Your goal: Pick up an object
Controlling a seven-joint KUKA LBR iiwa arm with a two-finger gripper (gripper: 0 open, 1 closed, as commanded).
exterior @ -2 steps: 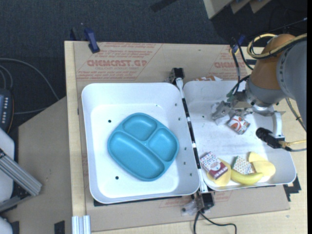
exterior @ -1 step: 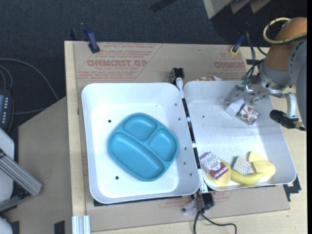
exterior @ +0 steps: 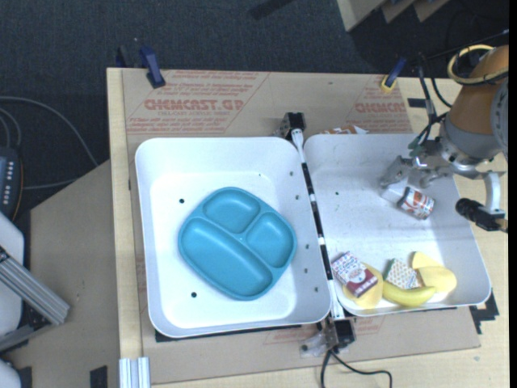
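A: Progress?
B: Gripper [exterior: 412,172] low in the right bin [exterior: 355,156], directly over a small can [exterior: 417,203]. Finger state: cannot tell. Can rests on the bin floor.
A: Remaining?
B: Grasp unconfirmed; the lift is outstanding.

1. Left bin [exterior: 153,217]: blue divided plate [exterior: 235,242] lying flat.
2. Right bin [exterior: 355,156]: claw [exterior: 410,186] low over a small can [exterior: 415,202].
3. Front edge: banana [exterior: 412,291], small red box [exterior: 354,272], patterned packet [exterior: 402,275].
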